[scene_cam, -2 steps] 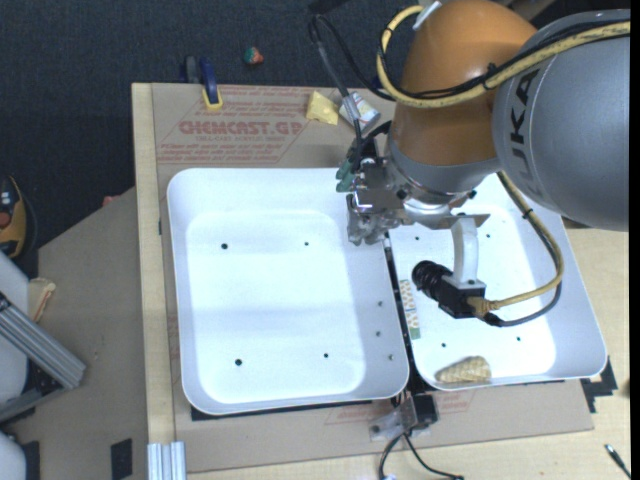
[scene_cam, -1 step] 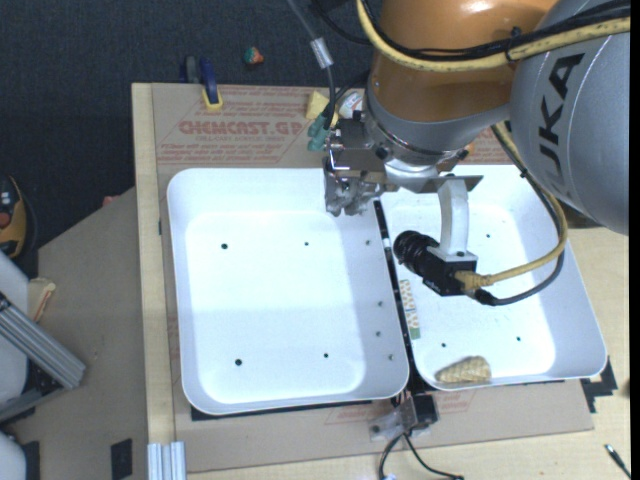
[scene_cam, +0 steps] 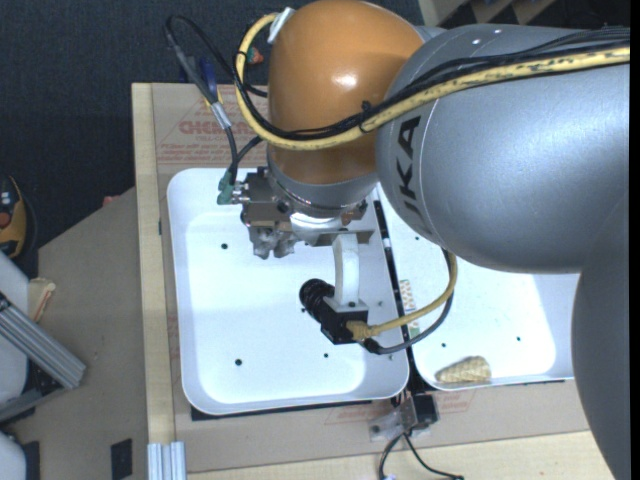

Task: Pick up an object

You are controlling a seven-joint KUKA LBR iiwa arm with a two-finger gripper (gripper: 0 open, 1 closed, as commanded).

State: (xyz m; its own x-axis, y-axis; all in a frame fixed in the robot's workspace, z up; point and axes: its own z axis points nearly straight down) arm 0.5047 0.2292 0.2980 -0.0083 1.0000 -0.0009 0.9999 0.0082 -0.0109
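Gripper (scene_cam: 268, 240) hangs low over the left bin (scene_cam: 215, 368), near that bin's far edge and somewhat toward its right side. Seen from above, it is mostly covered by the arm's own wrist; a grey metal block with short dark parts pokes out below the orange band (scene_cam: 335, 68), and whether anything sits between the gripping parts cannot be told, nor how wide they stand.

From the right edge of the view the grey arm (scene_cam: 520, 138) reaches across, covering most of the right bin (scene_cam: 500, 318) and the far half of the left one. A yellow cable (scene_cam: 440, 303) and black cables loop round the orange band; the yellow one runs down to a black fitting (scene_cam: 335, 318) hanging over the left bin's right part, just beside the wall between the two bins. A white bracket (scene_cam: 348, 268) stands just above that fitting.

One loose object (scene_cam: 463, 370), pale tan, flat and rough-edged, lies in the right bin against its near edge, close to the near left corner. It is well apart from the gripper, with the dividing wall between them. Both bins sit on a brown board (scene_cam: 155, 268) printed with red lettering at its far edge.
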